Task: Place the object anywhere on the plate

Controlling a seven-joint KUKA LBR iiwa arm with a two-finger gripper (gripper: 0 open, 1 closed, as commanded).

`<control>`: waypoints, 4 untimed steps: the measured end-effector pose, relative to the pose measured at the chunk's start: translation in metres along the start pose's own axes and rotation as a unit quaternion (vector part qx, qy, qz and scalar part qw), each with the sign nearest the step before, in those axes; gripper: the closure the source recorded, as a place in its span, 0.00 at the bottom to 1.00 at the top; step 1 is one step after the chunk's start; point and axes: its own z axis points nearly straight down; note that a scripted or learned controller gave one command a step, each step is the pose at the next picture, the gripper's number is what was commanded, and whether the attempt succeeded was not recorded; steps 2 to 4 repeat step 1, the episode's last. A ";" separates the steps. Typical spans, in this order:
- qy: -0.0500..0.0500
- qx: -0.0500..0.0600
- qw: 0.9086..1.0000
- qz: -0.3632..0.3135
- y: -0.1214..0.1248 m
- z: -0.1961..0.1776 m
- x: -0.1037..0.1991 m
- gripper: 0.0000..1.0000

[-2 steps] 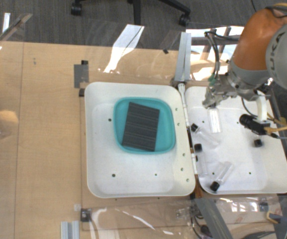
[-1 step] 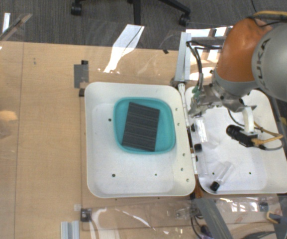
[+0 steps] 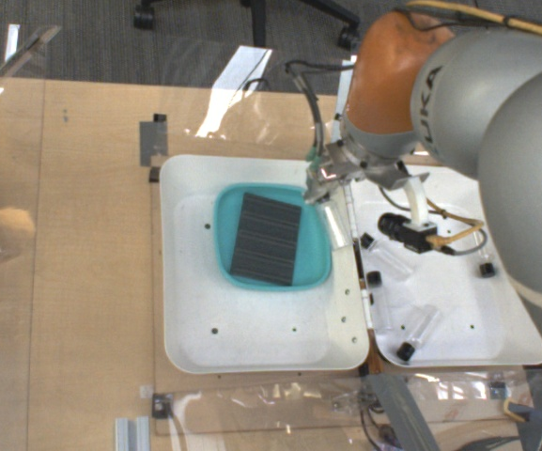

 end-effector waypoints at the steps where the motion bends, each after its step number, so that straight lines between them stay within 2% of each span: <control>1: 0.000 0.000 1.000 0.000 0.000 0.000 0.000 0.00; 4: 0.000 0.000 1.000 0.000 0.000 0.000 0.000 0.00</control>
